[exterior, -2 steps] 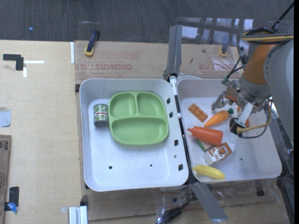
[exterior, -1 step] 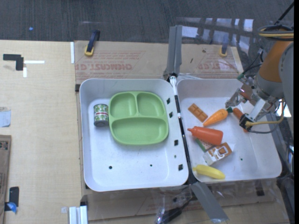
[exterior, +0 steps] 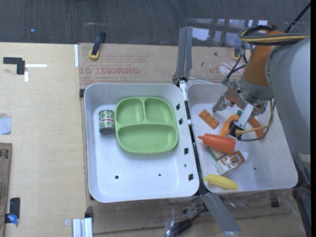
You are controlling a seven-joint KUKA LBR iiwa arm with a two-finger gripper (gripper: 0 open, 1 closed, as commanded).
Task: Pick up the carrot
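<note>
Well left of the claw, in the other bin: a small green-labelled tin can (exterior: pixel 106 121) beside a light green divided plastic plate (exterior: pixel 146 124). Just lower left of the claw: a flat orange rectangular block (exterior: pixel 208 118). Below it:
- red plastic bottle (exterior: pixel 217 141)
- yellow banana (exterior: pixel 221 182)
- brown-and-white packet (exterior: pixel 230 162)

The orange carrot (exterior: pixel 226 126) lies just beneath the claw (exterior: pixel 227 105). Whether the claw is open or closed cannot be determined.

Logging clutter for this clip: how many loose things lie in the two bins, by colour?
Green: 2, plate, can
Orange: 2, carrot, flat block
Red: 1, bottle
Yellow: 1, banana
Brown-white: 1, packet
Total: 7
</note>
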